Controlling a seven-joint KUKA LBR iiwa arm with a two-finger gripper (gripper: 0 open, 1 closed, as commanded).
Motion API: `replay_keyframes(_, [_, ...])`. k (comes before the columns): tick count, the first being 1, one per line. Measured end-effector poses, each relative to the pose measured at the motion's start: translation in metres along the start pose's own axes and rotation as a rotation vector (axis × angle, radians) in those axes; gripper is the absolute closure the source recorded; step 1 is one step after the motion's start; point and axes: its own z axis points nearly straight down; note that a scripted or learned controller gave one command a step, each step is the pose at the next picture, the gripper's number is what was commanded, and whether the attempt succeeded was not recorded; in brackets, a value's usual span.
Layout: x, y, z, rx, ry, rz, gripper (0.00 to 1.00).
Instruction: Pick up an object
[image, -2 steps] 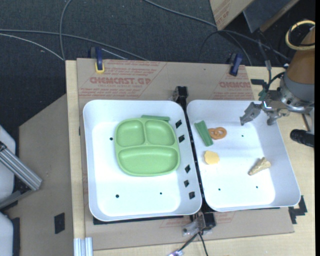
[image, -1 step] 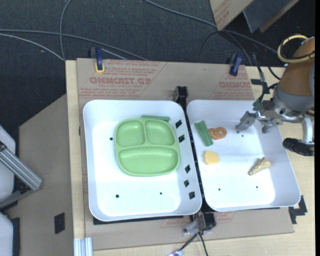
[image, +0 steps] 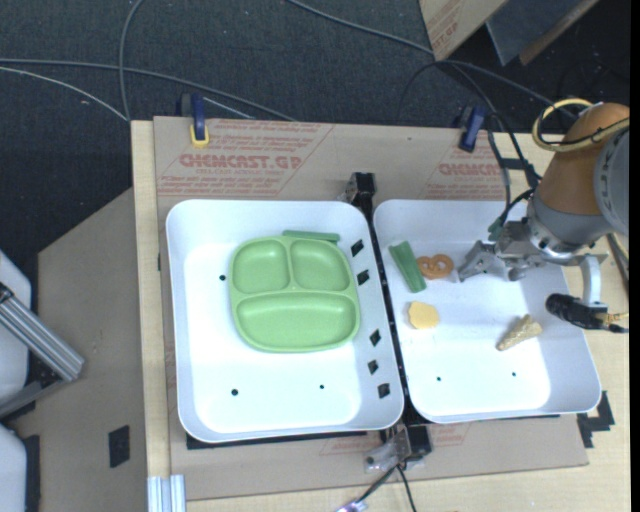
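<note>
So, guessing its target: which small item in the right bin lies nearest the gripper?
The orange pretzel-shaped ring, just left of the gripper; the others lie farther off.

— What lies around the brown cardboard-covered bench top (image: 300, 145)?

— Dark speckled carpet floor (image: 70, 130), with thin grey cables (image: 125, 60) trailing across it behind the bench.

— Anything else nearby?

— A tan cardboard box (image: 455, 22) beyond its far right corner, and a silver aluminium rail (image: 40, 335) to its left.
</note>
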Motion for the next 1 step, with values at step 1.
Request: replay_keyframes(1, [-0.0002,0.0017,-0.0147,-0.006,-0.001,0.000,1.00])
